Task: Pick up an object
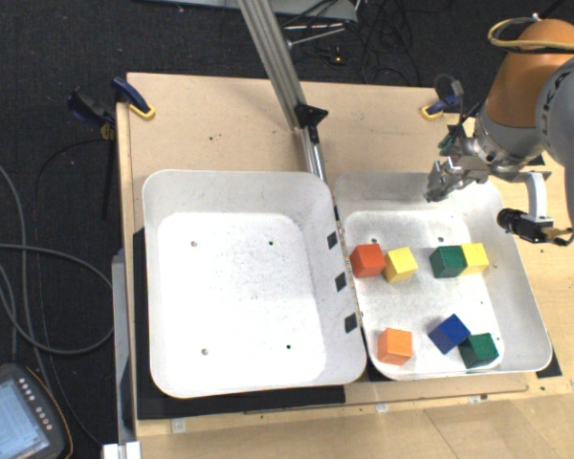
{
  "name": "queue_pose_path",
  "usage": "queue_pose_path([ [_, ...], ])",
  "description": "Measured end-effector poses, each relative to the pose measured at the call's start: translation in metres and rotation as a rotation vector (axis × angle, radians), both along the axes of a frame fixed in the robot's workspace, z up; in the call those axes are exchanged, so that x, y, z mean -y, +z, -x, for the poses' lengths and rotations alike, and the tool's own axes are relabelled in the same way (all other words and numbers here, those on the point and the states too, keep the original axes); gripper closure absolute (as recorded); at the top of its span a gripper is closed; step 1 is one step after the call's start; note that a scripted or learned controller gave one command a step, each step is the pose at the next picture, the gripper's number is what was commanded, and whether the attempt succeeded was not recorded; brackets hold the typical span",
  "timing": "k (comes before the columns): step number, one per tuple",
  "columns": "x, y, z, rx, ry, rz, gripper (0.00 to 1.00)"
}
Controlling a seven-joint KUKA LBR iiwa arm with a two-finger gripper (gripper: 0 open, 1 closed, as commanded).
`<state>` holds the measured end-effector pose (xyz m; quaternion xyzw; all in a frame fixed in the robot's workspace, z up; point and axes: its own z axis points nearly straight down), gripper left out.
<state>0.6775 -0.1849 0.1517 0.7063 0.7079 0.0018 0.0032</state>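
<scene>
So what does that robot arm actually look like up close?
The arm is thick and rounded, grey metal with an orange band above the wrist. It narrows to a small metallic gripper with dark fittings. A white bracket with a black part sticks out beside the wrist, and a thin pale cable loops over the orange section.

Fixed overhead cam, slanted down, mid-distance, both bins [163,256] in frame

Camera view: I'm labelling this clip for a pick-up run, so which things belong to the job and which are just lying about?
Job:
gripper, over the right bin's far edge
right bin
red cube
two yellow cubes
two green cubes
orange cube
blue cube

Lying about:
left bin
clamps
metal pole
tablet
</scene>
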Motion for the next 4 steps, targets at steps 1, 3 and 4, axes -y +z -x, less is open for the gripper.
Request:
queue_pose_path([
  [1,0.004,0.065,0.0,0.003,-0.002,0.001,1.0],
  [3,-0.035,0.129,0.024,-0.006,0.004,-0.003,1.0],
  [4,-0.082,0.132,0.042,-0.008,0.005,-0.004,1.0],
])
